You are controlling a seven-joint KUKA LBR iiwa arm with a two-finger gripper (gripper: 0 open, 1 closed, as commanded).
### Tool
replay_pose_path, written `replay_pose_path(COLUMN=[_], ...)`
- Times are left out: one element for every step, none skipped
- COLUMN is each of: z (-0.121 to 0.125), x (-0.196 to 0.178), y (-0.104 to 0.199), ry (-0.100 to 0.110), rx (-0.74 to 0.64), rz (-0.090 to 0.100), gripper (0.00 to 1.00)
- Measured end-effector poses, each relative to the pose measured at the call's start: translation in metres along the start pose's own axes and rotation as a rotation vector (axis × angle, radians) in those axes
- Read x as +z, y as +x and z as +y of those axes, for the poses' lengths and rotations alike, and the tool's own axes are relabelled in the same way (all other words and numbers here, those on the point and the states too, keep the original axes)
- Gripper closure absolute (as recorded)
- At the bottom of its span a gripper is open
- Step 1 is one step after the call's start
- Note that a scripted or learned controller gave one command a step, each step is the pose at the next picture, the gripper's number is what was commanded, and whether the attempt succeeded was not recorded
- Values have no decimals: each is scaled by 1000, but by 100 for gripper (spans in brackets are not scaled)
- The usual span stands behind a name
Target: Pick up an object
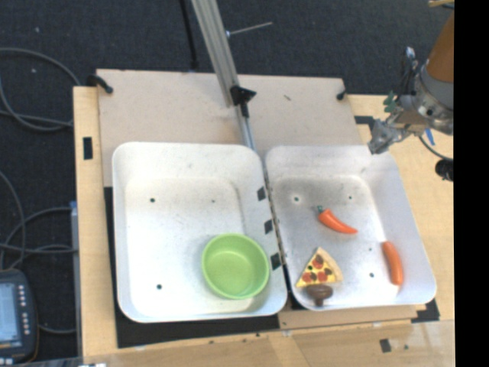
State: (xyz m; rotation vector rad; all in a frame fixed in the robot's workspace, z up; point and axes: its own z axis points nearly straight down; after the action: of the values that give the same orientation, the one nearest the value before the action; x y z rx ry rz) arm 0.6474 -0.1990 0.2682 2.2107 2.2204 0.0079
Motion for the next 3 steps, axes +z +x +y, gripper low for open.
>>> replay_pose_path(z=[15, 25, 34], x=[9, 12, 23], y=[52, 113, 162], ry=[8, 9, 12], rx=[-2, -3, -2], rz=[2, 3, 3], gripper=[100, 100, 100])
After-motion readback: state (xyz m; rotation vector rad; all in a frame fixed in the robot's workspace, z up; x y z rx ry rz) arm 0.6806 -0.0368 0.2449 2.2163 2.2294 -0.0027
